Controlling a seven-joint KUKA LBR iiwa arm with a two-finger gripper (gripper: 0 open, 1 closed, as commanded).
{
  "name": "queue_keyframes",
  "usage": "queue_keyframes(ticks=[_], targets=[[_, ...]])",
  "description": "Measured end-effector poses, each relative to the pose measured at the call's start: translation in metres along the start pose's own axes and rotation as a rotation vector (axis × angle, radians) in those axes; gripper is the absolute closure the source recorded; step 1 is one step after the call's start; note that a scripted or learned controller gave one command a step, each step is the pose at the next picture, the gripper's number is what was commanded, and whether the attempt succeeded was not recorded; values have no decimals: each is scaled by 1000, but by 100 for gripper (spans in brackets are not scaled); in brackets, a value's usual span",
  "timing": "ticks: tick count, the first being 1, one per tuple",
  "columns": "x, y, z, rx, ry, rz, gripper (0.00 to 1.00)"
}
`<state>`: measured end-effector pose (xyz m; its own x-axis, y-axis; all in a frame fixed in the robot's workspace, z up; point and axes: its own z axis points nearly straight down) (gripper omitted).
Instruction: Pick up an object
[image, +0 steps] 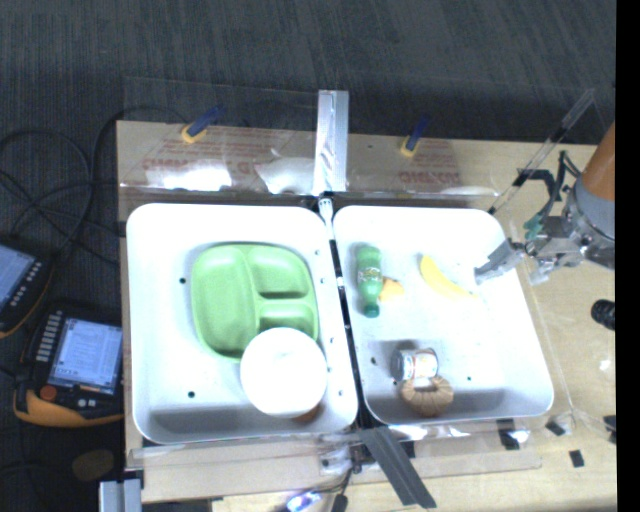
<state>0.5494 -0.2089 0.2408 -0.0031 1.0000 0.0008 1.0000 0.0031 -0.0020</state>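
Yellow curved plastic banana (443, 277) is lying in the right white bin (520, 340), near its far right corner, with my gripper (497, 262) hovering just beside its right end; I cannot tell how far the jaws are standing apart. I am also seeing a green plastic bottle (369, 280) lying left of it, and a green divided tray (252, 295) sitting in the left bin (160, 330).

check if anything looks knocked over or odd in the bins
The green bottle lies on its side in the right bin, and the can near the front looks tipped too. In the left bin, a white bowl overlaps the green tray.
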Motion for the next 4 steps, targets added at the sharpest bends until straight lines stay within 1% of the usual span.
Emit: queue_keyframes(ticks=[1, 2, 3, 4], targets=[[43, 47, 85, 1, 2, 169, 0], [19, 86, 152, -9, -7, 156, 0], [20, 87, 141, -11, -11, 153, 100], [70, 84, 45, 0, -3, 224, 100]])
